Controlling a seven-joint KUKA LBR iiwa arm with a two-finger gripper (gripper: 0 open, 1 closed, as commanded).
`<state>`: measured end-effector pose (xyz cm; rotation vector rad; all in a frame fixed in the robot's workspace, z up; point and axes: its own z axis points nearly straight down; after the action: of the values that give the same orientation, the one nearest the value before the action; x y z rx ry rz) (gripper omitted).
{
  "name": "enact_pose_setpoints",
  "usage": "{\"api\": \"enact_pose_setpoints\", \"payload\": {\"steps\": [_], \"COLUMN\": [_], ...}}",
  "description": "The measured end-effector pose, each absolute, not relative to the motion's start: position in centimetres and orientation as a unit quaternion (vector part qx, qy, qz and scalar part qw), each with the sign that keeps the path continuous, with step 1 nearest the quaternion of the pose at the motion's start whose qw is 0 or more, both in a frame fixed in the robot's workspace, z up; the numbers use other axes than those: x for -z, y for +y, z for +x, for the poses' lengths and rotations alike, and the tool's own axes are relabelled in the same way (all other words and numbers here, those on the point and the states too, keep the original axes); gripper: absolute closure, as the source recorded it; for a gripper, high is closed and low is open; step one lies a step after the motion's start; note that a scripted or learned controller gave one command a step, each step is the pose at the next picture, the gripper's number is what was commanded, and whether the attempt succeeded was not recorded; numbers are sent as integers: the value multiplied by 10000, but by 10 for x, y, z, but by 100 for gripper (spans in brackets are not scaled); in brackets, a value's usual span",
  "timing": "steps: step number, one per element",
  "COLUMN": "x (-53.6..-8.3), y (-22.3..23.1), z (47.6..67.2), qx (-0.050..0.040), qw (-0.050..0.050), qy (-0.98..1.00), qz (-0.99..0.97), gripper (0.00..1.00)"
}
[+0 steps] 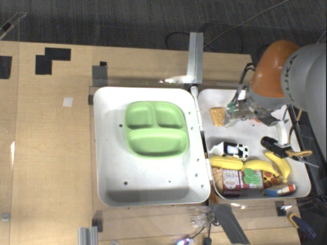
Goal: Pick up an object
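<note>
Gripper (236, 111) low in the right bin (305, 188), beside a tan cracker (217, 117), grip state unclear; bananas (265, 166) nearer; green divided plate (155, 128) in left bin (110, 177)

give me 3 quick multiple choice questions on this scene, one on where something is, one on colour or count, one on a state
1. Where is the green tray?
A. left bin
B. right bin
C. on the floor

2. What colour are the bananas?
A. red
B. yellow
C. blue

3. The cracker is
A. lying in the right bin by the gripper
B. lifted above the bench
C. on the green tray

Answers: 1 A, the tray lies in the left bin. 2 B, they are yellow. 3 A, it lies flat on the bin floor just left of the gripper.
</note>
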<state>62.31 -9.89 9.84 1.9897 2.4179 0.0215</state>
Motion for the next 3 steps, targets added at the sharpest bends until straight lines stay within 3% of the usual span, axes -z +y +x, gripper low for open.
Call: {"api": "enact_pose_setpoints", "payload": {"steps": [1,2,3], "x": [-98,-91,-99], "y": [-99,-97,-95], "z": [623,559,562], "qx": [-68,-60,-80], "qw": [49,74,63], "qy": [7722,7791,7799], "qz": [6354,6268,6259], "gripper": [0,0,100]}}
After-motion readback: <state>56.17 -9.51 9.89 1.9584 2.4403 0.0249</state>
